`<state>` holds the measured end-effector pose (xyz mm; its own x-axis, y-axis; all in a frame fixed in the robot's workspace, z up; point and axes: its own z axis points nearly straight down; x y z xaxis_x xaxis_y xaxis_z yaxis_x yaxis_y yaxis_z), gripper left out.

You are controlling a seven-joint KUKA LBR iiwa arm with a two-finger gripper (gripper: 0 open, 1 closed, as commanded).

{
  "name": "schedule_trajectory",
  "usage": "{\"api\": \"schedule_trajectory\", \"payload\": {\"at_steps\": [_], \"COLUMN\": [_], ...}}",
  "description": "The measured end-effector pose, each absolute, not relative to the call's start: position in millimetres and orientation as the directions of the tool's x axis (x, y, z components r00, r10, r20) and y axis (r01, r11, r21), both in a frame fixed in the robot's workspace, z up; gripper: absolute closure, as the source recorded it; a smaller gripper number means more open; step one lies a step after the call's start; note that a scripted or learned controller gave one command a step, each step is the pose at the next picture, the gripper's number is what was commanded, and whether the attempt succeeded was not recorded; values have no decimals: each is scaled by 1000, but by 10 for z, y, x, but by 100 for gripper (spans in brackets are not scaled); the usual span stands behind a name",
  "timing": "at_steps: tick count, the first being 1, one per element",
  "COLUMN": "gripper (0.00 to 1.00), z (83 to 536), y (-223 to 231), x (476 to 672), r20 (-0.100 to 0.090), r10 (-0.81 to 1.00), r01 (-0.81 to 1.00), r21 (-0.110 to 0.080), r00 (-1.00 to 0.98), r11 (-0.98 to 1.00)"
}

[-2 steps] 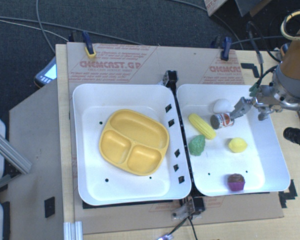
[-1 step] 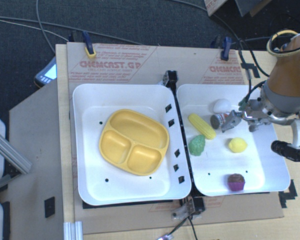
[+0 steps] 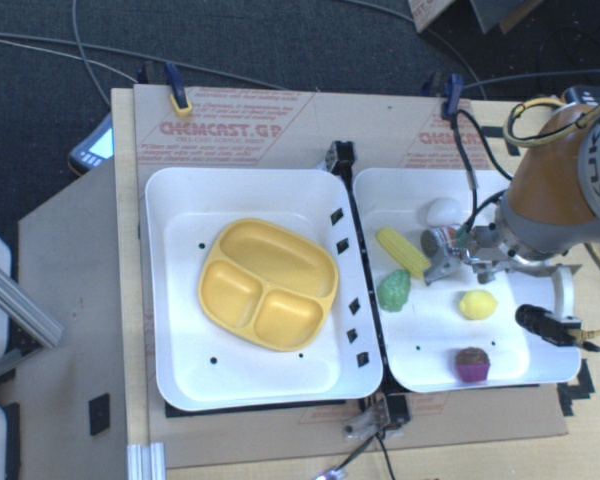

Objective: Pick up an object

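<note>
corn cob (image 3: 402,250) beside gripper (image 3: 442,265), right bin (image 3: 540,368).

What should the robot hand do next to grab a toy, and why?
Probably shift a little toward the corn and lower onto it. The gripper hovers in the right bin, just beside the corn, with nothing seen between its fingers. The green toy and lemon lie a bit farther off, so the corn looks like the easiest catch.

A tan tabletop (image 3: 100,298) carries a board printed in red lettering (image 3: 280,118). On the board sit two white bins, touching: the left bin (image 3: 170,288) at nine o'clock, the right bin (image 3: 420,363) at three o'clock.
</note>
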<state>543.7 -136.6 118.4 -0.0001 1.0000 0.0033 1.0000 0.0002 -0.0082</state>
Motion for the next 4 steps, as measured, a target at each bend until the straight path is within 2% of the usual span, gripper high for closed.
{"api": "schedule_trajectory", "payload": {"at_steps": [1, 2, 4], "gripper": [0, 100, 100], "z": [826, 960, 2167], "y": [-1357, -1360, -1231], "x": [5428, 5445, 5461], "r20": [3, 2, -1], "r10": [1000, 1000, 1000], "r01": [1000, 1000, 1000], "r21": [-6, 0, 8], "r00": [0, 0, -2], "r11": [0, 0, 2]}}
